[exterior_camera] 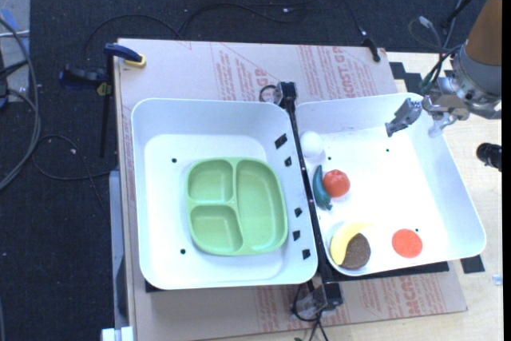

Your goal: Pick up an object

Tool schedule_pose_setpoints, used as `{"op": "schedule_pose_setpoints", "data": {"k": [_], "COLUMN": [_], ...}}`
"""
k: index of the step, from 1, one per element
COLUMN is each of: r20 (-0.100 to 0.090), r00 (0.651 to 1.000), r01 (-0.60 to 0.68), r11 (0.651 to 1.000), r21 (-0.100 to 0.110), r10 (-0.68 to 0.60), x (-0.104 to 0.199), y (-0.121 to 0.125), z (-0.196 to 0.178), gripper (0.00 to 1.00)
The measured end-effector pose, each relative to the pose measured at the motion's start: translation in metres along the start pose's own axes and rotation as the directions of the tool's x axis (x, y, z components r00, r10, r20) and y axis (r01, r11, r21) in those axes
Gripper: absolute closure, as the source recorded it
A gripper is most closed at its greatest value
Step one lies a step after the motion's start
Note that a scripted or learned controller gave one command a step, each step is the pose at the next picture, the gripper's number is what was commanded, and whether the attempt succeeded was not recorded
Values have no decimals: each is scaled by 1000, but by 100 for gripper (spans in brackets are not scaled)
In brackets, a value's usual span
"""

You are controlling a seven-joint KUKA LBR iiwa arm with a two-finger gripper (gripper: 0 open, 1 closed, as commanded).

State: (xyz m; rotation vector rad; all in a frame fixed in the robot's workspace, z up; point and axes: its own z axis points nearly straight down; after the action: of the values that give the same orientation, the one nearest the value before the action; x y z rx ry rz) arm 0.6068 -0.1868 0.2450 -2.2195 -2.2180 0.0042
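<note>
The right bin (447, 172) holds several small objects. A white egg-like ball (311, 144) lies by the divider, with a teal piece (320, 189) and a red ball (337, 182) below it. At the front lie a yellow banana shape (342, 238), a brown round piece (358, 252) and an orange disc (407, 243). My gripper (419, 119) hovers over the bin's far right corner, open, with nothing between its fingers. It is well apart from all the objects.
The left bin (152, 172) holds a green divided plate (236, 205). A black divider (299, 180) with clips runs between the bins. A blue-and-yellow clamp (124, 54) grips the board's far left corner. Cables lie on the dark floor around the bench.
</note>
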Motion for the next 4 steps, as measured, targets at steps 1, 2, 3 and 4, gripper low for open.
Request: {"op": "schedule_pose_setpoints", "data": {"k": [1,2,3,4], "r20": [1,0,0,3], "r00": [1000,1000,1000,1000], "r01": [1,1,1,0], "r11": [1000,1000,1000,1000], "r21": [-5,-1,0,-9], "r10": [-1,-1,-1,0], "x": [0,2,12,11], "y": [1,-8,-11,-9], "z": [-3,45,98,146], "gripper": [0,0,0,0]}}
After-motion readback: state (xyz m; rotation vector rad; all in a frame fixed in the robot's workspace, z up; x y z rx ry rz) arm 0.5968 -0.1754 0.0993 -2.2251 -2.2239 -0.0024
